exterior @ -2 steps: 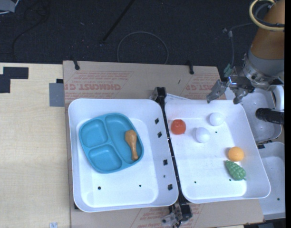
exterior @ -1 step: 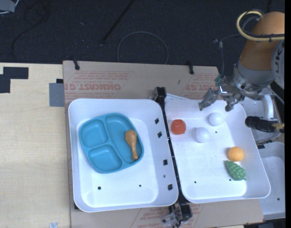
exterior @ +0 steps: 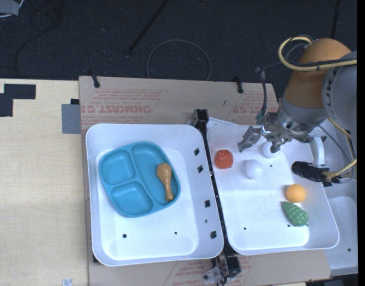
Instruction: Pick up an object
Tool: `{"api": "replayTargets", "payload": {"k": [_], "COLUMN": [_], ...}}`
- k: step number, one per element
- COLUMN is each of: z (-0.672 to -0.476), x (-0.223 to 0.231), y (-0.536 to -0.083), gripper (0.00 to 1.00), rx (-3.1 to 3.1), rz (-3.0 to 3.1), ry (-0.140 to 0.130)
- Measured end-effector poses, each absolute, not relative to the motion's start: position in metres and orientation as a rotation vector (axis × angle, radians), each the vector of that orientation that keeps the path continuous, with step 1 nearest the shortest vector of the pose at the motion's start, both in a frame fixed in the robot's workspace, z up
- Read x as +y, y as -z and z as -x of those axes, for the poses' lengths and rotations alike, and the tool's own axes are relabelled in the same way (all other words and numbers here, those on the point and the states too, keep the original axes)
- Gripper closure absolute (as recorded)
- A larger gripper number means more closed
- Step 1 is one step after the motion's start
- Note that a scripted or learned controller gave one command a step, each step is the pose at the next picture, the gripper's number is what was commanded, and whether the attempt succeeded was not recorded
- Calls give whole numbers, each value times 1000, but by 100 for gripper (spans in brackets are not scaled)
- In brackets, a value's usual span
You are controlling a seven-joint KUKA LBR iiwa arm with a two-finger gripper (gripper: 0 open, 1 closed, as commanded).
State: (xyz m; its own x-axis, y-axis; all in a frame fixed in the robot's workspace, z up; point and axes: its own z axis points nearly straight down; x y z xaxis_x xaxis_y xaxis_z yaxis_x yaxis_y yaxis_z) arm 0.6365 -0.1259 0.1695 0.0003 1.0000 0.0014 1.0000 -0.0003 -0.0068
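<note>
While the arm (exterior: pixel 316 76) is reaching in over the right bin (exterior: pixel 325 237), we are seeing its gripper (exterior: pixel 261 140) hanging open with nothing between its fingers; a white ball (exterior: pixel 253 169) is lying just below it, a red ball (exterior: pixel 223 158) to its left; an orange ball (exterior: pixel 295 193) and a green piece (exterior: pixel 296 214) are sitting nearer the bin's right side; a drumstick (exterior: pixel 166 180) is resting in the blue tray (exterior: pixel 126 183) in the left bin (exterior: pixel 147 243).

A cardboard sheet (exterior: pixel 141 103) underlies both bins; black cables (exterior: pixel 170 52) loop at twelve o'clock on dark floor (exterior: pixel 81 28).
</note>
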Motion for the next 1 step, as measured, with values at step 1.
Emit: {"api": "replayTargets", "payload": {"k": [1], "z": [-641], "x": [-118], "y": [-118], "gripper": [0], "rx": [-2219], "rz": [2215], "ry": [-6]}}
